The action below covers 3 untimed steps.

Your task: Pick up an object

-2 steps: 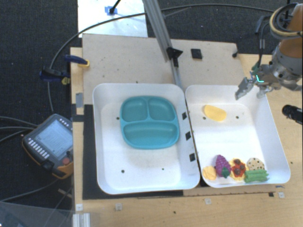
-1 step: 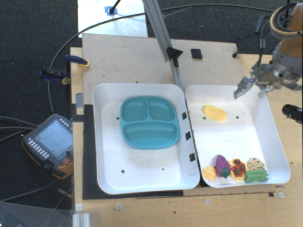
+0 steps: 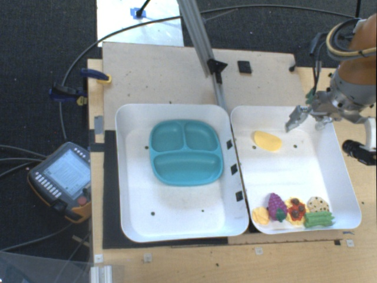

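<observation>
Yellow piece (image 3: 267, 141) lies flat in the right bin (image 3: 330, 170), near its far edge, and my gripper (image 3: 306, 118) hangs just beside it, 2 fingers spread with nothing between them. Left bin (image 3: 132, 175) carries a teal plate (image 3: 186, 152); 5 toy foods (image 3: 293, 210) crowd the right bin's near edge.
</observation>
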Tool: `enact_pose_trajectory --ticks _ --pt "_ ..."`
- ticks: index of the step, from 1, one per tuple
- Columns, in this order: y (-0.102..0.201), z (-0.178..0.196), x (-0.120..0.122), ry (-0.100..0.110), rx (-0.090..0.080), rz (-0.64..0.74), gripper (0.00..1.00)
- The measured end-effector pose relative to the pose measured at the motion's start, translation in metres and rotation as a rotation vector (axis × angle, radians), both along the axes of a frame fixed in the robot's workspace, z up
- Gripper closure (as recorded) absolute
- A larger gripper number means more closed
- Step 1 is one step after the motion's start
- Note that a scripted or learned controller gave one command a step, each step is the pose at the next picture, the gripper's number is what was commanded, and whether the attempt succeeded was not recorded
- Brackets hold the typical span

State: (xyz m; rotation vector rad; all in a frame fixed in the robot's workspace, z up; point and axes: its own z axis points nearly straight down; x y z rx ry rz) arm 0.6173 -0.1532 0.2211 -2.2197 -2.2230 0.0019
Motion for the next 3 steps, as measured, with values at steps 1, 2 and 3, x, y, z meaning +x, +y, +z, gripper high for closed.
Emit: enact_pose_trajectory --ticks 1,2,3 --pt "0.006 -0.061 -0.003 0.003 0.001 0.0 0.0" --pt "0.004 -0.123 -0.005 0.003 0.001 -0.001 0.0" --pt "0.004 -0.108 -0.003 -0.005 0.0 0.0 1.0"
